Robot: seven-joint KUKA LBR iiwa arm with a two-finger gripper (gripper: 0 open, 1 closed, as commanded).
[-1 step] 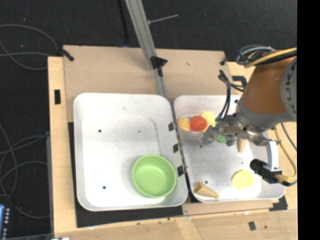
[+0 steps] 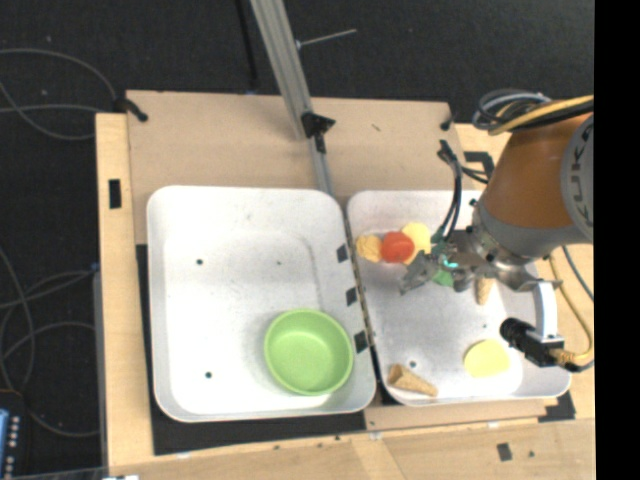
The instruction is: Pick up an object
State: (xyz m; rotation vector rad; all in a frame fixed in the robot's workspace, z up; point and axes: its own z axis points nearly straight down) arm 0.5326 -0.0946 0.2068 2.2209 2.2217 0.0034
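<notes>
Objects for picking lay in the right bin (image 2: 400, 213): a red ball (image 2: 397, 247) touching yellow pieces (image 2: 416, 235) near the upper middle of the frame, a yellow disc (image 2: 487, 359) and a tan cone (image 2: 411, 379) lower right. The gripper (image 2: 432, 273) stood just beside the red ball; its grip state could not be told. A green bowl (image 2: 308, 352) sat in the left bin (image 2: 200, 228).

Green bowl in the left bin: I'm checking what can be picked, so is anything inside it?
The green bowl shows only its own green inside, with no object in it. Whatever lies beneath it on the left bin floor is covered.
</notes>
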